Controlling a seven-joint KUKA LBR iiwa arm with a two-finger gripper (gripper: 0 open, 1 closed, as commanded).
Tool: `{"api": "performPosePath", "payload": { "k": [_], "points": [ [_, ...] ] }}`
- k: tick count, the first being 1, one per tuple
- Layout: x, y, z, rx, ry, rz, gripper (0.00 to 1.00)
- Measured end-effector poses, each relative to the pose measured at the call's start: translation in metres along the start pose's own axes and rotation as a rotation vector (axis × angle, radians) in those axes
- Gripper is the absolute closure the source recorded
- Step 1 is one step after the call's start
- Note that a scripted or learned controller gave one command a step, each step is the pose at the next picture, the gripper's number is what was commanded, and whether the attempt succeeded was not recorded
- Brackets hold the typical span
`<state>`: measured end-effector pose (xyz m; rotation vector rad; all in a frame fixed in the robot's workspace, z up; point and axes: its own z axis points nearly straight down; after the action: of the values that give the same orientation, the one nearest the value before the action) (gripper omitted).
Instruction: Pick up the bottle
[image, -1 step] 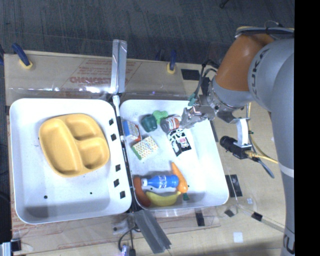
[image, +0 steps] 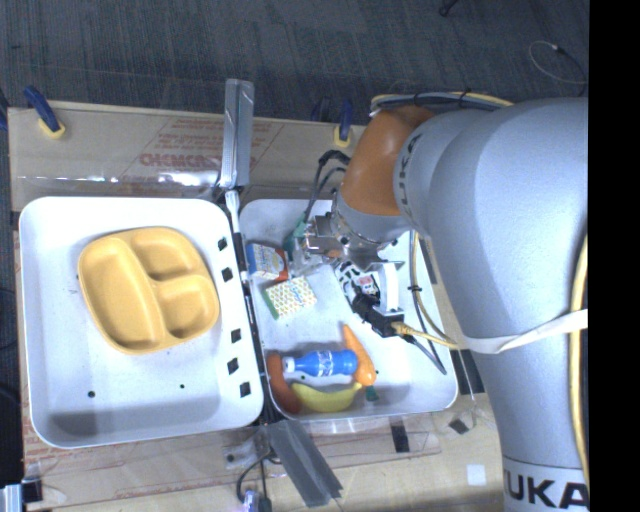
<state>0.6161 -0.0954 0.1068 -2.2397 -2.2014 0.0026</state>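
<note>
Camera view: bottle (image: 322, 364) lies near pincer (image: 312, 243), apart; pincer state unclear.

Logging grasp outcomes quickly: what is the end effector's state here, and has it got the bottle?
End effector: cannot be told, the arm hides it. Bottle: lying apart in the right bin, not held.

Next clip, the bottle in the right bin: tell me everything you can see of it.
The bottle lies on its side near the front of the right bin, long axis running left to right. It looks like clear plastic, with a blue label round its middle and a whitish left end. A banana lies against its near side, and a carrot sits at its right end. The gripper is apart from it, nearer the bin's back.
</note>
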Motion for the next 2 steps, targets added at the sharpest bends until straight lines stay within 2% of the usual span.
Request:
{"api": "performPosePath", "payload": {
  "k": [1, 2],
  "points": [
    [-0.012, 0.033, 0.006, 0.052, 0.018, -0.188, 0.0],
    [0.029, -0.083, -0.085, 0.0, 0.001, -0.373, 0.0]
  ]
}}
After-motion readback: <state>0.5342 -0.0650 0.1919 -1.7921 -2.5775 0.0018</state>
